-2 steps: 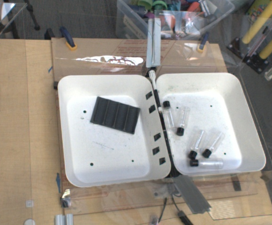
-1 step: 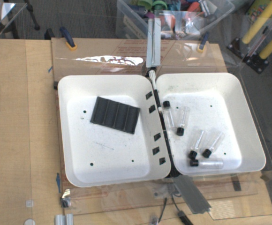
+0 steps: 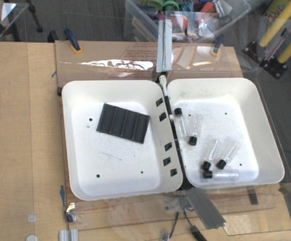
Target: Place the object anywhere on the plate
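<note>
Lying clustered in the right bin (image 3: 236,109), nearer the table's front edge, capped tubes (image 3: 229,152) are awaiting pickup. The black plate (image 3: 123,123) is sitting in the left bin (image 3: 110,167). Grasping one tube is seemingly coming next.

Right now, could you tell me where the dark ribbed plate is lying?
The dark ribbed plate lies flat in the left bin, toward its upper middle, across the divider from the clear vials in the right bin.

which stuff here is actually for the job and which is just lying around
For the job:
- black ribbed plate, in the left bin
- clear vials with black caps, in the right bin

Lying about:
- clear tub of colourful toys
- blue clamp
</note>
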You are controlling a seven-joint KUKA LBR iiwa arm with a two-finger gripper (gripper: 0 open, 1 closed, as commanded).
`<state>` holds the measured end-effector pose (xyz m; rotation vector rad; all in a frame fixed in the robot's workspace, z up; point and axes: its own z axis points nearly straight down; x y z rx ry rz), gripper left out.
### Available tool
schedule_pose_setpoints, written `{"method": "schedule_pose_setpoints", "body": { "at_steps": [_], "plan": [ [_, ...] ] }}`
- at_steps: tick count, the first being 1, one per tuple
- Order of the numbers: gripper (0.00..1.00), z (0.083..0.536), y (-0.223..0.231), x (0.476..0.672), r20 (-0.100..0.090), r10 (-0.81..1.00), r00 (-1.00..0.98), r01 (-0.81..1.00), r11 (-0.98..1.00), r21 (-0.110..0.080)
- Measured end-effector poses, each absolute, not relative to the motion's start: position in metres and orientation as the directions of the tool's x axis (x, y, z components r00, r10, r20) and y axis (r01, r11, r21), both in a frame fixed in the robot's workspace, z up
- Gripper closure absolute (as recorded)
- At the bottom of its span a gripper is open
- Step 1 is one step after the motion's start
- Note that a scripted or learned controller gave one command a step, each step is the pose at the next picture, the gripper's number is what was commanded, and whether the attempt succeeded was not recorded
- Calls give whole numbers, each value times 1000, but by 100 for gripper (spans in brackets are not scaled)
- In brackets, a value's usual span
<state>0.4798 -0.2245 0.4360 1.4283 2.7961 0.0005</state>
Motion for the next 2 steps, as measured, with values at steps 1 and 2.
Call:
{"method": "schedule_pose_setpoints", "body": {
  "at_steps": [1, 2],
  "plan": [
    [0, 436, -224, 480, -1, 810, -586, 810, 586, 1],
    [100, 447, -225, 481, -7, 811, -585, 811, 585, 5]
  ]
}}
